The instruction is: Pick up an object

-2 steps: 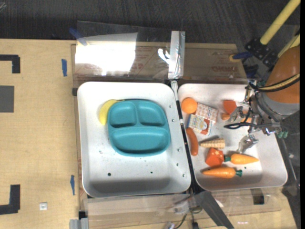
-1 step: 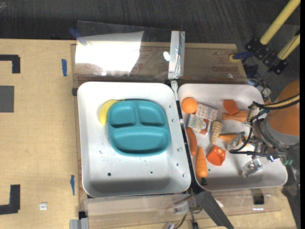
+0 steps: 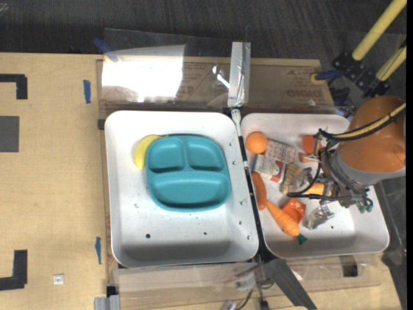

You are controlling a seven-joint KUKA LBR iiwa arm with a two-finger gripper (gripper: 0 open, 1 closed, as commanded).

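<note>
The right bin (image 3: 361,237) holds a pile of small items. An orange ball (image 3: 256,142) lies at its far left, and a white printed packet (image 3: 279,157) sits beside it. A toy carrot (image 3: 284,219) lies near the front, with a longer orange piece (image 3: 259,190) along the left wall and a small red-orange item (image 3: 295,206) between them. My gripper (image 3: 314,196) is low in this bin, over the middle of the pile, below the orange band (image 3: 379,141). Its body hides the things directly under it.
The left bin (image 3: 122,231) bears a teal divided plate (image 3: 188,171) with a yellow item (image 3: 142,150) poking out at its far left. A silvery piece (image 3: 319,217) lies near the gripper. Yellow poles (image 3: 386,18) stand at the far right.
</note>
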